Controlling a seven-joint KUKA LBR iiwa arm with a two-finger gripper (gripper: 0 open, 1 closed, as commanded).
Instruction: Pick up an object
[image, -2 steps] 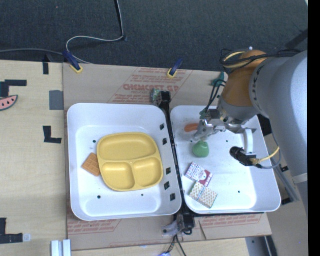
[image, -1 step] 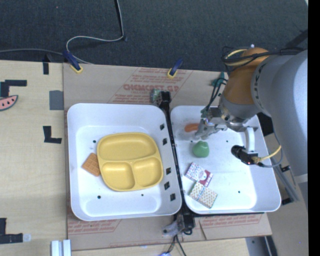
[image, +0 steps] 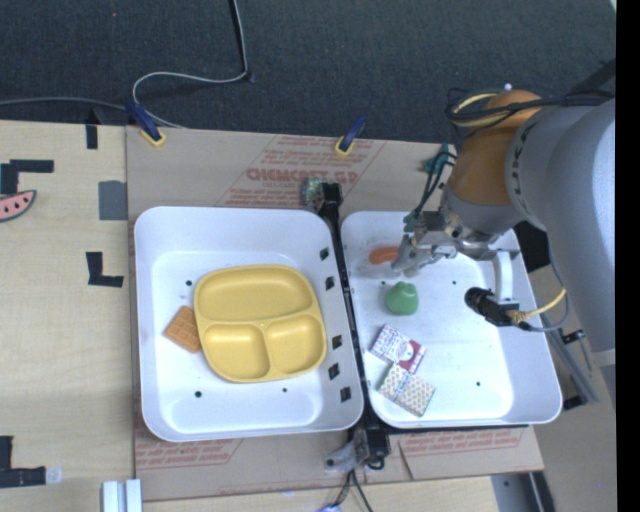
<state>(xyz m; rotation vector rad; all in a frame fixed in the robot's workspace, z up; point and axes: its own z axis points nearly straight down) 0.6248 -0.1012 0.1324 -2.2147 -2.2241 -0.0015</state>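
Right now the hand (image: 412, 258) hangs low over the back of the right bin (image: 520, 385), and whether it is released or clenched I cannot tell from this slanted view. Two things lie close to it. A small orange piece (image: 382, 256) sits just beside it toward the left bin (image: 160, 400), its long axis running roughly across the bins. A green lump (image: 402, 298) lies just in front of the hand, toward the near edge. Two small printed packets (image: 403, 372) lie farther forward, well apart from the hand. Judging by nearness, the orange piece is the likelier target: a short shift left would do. Nothing shows between the fingers.
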